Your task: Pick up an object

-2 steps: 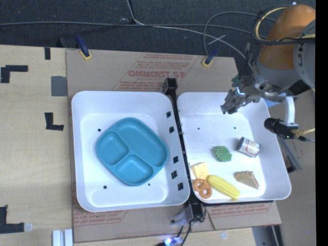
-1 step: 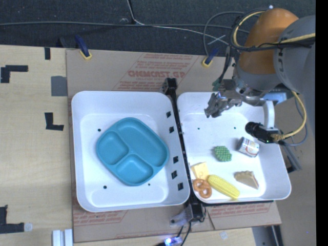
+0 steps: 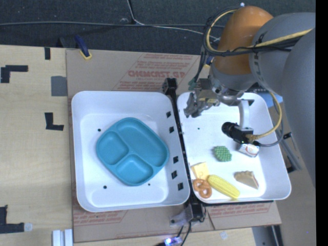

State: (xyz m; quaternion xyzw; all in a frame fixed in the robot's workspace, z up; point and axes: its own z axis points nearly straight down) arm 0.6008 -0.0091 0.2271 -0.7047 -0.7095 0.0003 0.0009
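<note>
My gripper point(image 3: 197, 105) hangs over the far left part of the right bin point(image 3: 205, 132), under the orange band of the arm. Nothing shows between its fingers. In the near part of that bin lie a green knobbly ball point(image 3: 222, 154), a yellow corn cob point(image 3: 223, 186), a yellow cheese wedge point(image 3: 200, 170), a brown pretzel point(image 3: 202, 188) and a tan bread slice point(image 3: 247, 179). All of them sit nearer the front edge than the gripper, apart from it.
A blue divided plate point(image 3: 132, 150) lies in the left bin point(image 3: 87, 111). A black cylinder with a white and red part point(image 3: 240, 135) hangs off the arm over the right bin. A black divider point(image 3: 176, 137) runs between the bins.
</note>
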